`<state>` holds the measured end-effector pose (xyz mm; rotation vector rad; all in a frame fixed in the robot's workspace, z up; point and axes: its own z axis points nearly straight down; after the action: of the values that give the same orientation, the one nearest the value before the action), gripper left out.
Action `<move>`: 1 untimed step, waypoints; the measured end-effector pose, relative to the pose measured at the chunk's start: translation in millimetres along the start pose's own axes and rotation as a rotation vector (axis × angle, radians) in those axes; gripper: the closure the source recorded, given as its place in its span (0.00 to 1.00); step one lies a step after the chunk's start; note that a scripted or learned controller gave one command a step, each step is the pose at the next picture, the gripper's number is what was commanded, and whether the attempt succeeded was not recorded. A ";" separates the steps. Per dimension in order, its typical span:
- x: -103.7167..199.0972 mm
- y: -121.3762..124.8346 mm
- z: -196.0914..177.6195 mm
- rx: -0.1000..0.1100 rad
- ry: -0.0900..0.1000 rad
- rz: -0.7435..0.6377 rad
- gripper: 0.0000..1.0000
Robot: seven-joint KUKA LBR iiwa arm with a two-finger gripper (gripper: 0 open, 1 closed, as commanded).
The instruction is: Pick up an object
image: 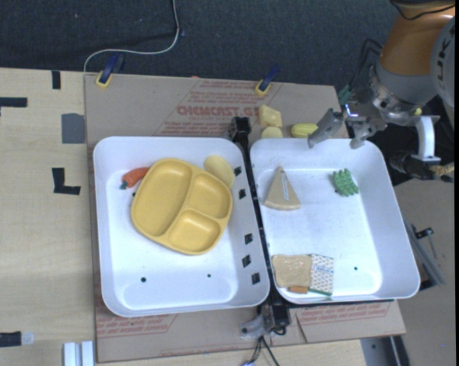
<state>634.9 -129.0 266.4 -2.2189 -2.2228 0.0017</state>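
My gripper (341, 134) hangs over the far rim of the right bin (382, 227), open, with nothing between its fingers. In that bin lie a small green leafy piece (344, 181) just below the gripper, a tan wedge (281, 190) further left, and a flat tan slab with a patterned wrapper (303, 272) by the near rim. The left bin (115, 280) holds a yellow divided plate (181, 206), an orange piece (135, 176) peeking out at its left, and a pale yellow lump (219, 168) at its upper right.
Behind the bins on the cardboard sit two pale yellow chunks (270, 116) (271, 133) and a small yellow cob (303, 130), close to the gripper's left finger. A black divider with clips (248, 204) runs between the bins.
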 end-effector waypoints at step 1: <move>43.5 34.7 84.1 -0.001 -0.001 -0.002 0.00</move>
<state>669.3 -85.4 182.2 -2.2182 -2.2256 0.0015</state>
